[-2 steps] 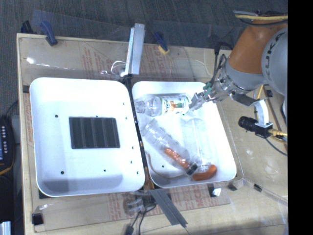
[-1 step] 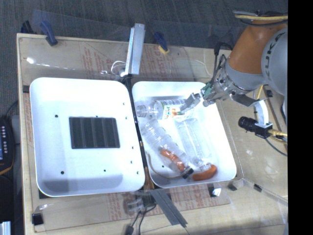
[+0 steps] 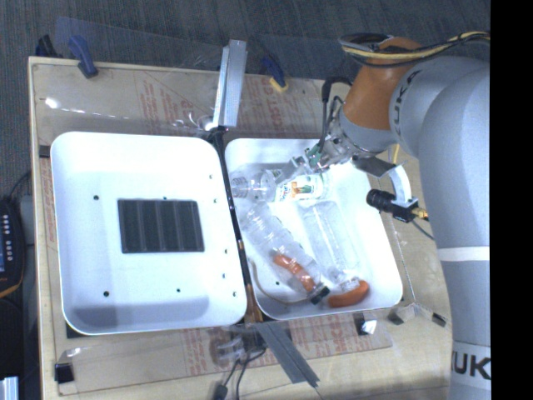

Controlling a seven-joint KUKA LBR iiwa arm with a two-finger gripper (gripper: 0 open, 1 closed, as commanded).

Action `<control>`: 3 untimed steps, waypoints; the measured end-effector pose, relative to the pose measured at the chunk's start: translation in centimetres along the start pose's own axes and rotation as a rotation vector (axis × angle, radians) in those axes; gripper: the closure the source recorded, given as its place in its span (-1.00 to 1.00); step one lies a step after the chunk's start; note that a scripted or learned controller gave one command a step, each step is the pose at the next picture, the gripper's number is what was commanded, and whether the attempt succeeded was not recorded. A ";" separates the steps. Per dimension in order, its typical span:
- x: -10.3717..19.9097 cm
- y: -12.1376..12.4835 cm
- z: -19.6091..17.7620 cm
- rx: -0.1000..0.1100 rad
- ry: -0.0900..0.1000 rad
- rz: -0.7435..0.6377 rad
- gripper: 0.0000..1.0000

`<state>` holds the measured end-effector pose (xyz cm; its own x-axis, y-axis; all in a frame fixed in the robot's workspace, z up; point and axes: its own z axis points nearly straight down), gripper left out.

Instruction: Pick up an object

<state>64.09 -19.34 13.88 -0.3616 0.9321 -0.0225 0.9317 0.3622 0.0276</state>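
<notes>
The right bin (image 3: 379, 223) holds several clear plastic bottles. One with a green and white label (image 3: 301, 190) lies near the bin's far side. A longer bottle (image 3: 329, 238) lies down the middle and another (image 3: 271, 233) slants along the left side. An orange object (image 3: 293, 267) and an orange-red one (image 3: 351, 292) lie at the near edge. My gripper (image 3: 315, 157) hangs low over the far part of this bin, just above the labelled bottle, below the orange wrist band (image 3: 375, 94). I see nothing held in it.
The left bin (image 3: 83, 290) has a dark ribbed rectangle (image 3: 161, 225) on its floor. A metal divider bar (image 3: 229, 86) stands between the bins at the far side. Blue clamps (image 3: 83, 57) hold the board. The grey arm (image 3: 454, 140) covers the right side.
</notes>
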 end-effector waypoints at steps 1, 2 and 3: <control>-0.1 0.5 0.3 -0.010 -0.005 -0.022 -1.00; 0.5 1.4 0.7 -0.019 -0.015 -0.035 -1.00; 0.4 2.0 -3.3 0.027 0.022 -0.006 -1.00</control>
<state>65.73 -18.22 17.19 -0.3672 0.9302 -0.0009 0.9302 0.3672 0.0003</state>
